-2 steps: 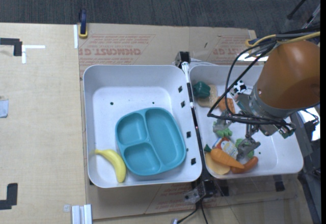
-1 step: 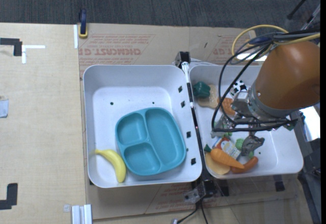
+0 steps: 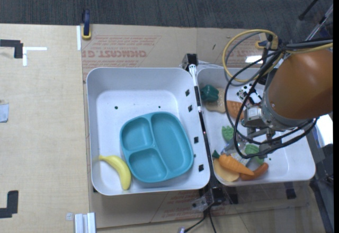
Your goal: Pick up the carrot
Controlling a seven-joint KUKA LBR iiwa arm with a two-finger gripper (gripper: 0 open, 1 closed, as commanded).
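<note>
Nearest the front rim of the right bin [image 3: 296, 173], the carrot [image 3: 235, 166] is seen lying flat, so nothing's been picked up yet. Just above it the pincer [image 3: 253, 148] is hung, its state can't be told through the cables.

Carrot [image 3: 237, 166] glossy orange plastic; teal tray [image 3: 156, 146] smooth matt plastic; banana [image 3: 119, 169] shiny plastic; 2 white bins [image 3: 100, 121] smooth plastic; table [image 3: 37, 136] pale matt wood; cardboard [image 3: 122, 49] under bins

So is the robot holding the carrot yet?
Cannot be told. The pincer hangs over the right bin, near the carrot, but wrist and cables hide its tips.
</note>
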